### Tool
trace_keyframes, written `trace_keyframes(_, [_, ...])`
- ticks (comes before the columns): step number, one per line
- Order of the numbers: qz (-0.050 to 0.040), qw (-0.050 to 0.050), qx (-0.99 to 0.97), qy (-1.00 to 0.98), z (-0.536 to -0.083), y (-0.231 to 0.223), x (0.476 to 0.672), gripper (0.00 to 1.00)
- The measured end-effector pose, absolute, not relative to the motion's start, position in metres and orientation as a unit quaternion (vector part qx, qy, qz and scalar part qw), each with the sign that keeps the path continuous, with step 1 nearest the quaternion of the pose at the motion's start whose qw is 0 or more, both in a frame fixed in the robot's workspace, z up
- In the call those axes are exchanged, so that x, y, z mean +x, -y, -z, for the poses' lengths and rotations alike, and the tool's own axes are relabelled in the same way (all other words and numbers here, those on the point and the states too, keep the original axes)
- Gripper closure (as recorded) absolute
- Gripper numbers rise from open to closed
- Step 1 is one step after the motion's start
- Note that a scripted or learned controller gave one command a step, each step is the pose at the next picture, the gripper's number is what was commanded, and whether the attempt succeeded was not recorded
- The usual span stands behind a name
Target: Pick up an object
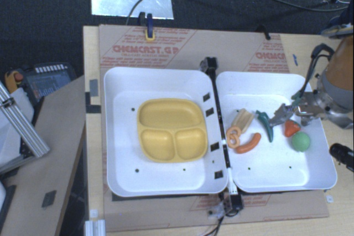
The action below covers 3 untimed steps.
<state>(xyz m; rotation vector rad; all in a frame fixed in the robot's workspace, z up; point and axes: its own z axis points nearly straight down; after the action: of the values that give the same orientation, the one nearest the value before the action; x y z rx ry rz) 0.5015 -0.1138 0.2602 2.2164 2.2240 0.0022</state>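
The right bin (276, 174) holds several small toys. A tan block (242, 117) lies beside an orange ring (233, 137) and an orange-red sausage shape (250, 142). Right of them lie a dark teal curved piece (266, 124), a red-orange piece (291, 128) and a green ball (301, 141). My gripper (283, 113) reaches in from the right and hovers low, just right of the teal piece and just above-left of the red-orange piece. Nothing is visibly held.
The left bin (119, 119) carries a yellow divided plate (168, 130). A black hinge strip (217, 124) runs between the bins. A clamp (149, 26) sits at the board's back edge, and cables trail across the dark floor behind.
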Motion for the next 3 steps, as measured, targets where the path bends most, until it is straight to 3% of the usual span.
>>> trace_keyframes(3, [0.0004, -0.001, 0.707, -0.708, -0.089, 0.112, 0.513, 0.0])
